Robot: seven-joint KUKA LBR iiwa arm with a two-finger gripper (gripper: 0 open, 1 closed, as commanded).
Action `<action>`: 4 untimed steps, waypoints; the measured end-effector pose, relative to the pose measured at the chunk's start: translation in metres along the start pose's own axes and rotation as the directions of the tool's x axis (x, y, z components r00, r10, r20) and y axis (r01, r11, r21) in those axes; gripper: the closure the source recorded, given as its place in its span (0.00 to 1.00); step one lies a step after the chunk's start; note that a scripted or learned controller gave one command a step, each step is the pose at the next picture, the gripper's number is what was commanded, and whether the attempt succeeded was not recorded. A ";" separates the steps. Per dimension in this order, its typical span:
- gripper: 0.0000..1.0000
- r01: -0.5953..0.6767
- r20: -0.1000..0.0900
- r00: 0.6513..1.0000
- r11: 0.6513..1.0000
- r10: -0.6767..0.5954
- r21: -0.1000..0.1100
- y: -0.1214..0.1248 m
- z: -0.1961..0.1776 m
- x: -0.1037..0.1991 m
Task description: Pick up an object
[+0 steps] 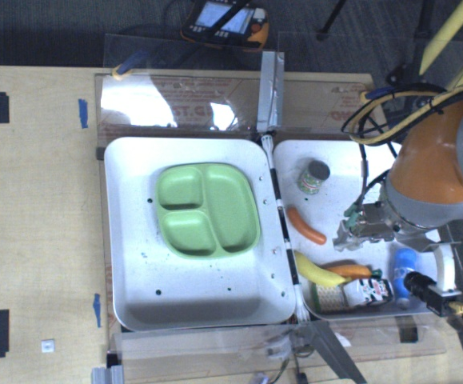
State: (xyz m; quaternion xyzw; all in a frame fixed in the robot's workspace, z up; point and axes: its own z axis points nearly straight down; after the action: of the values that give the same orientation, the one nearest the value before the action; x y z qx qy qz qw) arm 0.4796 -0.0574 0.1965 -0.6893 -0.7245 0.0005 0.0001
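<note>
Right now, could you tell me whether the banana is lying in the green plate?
No, the banana lies in the right bin, while the green plate sits in the left bin.

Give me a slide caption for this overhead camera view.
Arm's pincer hovers in the right bin near a carrot and banana; green divided plate in the left bin.

You have a matt green plastic tray [208,210] in a smooth, glossy white bin [127,238], and a pale, wood-grained bench [35,238] beneath.
</note>
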 end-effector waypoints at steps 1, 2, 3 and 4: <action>1.00 -0.069 -0.001 0.998 0.998 0.069 0.004 0.003 0.013 0.081; 1.00 -0.177 0.001 0.984 0.984 0.177 0.001 0.006 -0.006 0.138; 1.00 -0.544 0.002 0.839 0.839 0.544 0.002 0.027 -0.016 0.140; 1.00 -0.551 0.002 0.835 0.835 0.551 0.002 0.165 0.012 0.093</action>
State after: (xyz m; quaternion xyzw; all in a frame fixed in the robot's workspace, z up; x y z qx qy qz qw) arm 0.6402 0.0435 0.1841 -0.8685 -0.4958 0.0017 0.0003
